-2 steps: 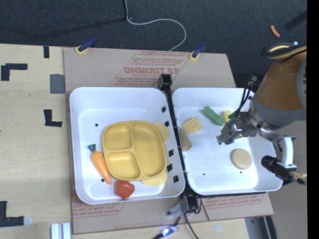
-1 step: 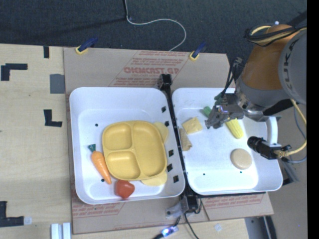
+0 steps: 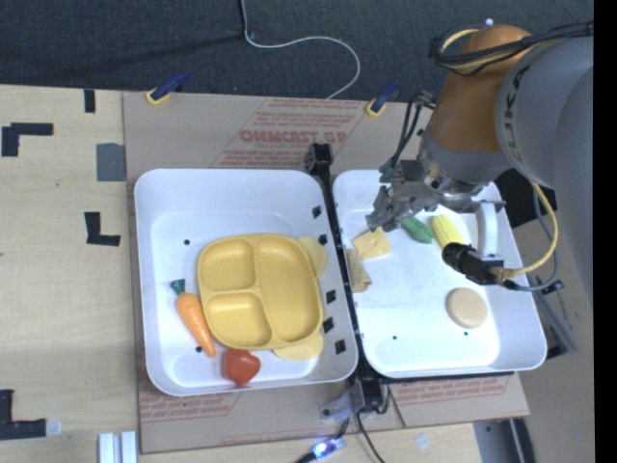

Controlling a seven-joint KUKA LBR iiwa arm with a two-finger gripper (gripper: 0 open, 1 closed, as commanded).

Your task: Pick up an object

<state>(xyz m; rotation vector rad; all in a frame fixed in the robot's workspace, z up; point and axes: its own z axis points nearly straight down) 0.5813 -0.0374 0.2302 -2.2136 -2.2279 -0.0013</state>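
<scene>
Right of frame centre, gripper (image 3: 386,215) hovers above cheese wedge (image 3: 373,247), approach stage; finger state indeterminate; descent judged next.

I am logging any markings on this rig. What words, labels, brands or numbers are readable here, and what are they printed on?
"CHEMCAST GP", as far as it reads, in red, upside down from this view, on the brown cardboard sheet behind the left bin.
Fainter red print repeats along the cardboard's front edge: too blurred to read.
No readable text on the bins, food items or arm.
</scene>
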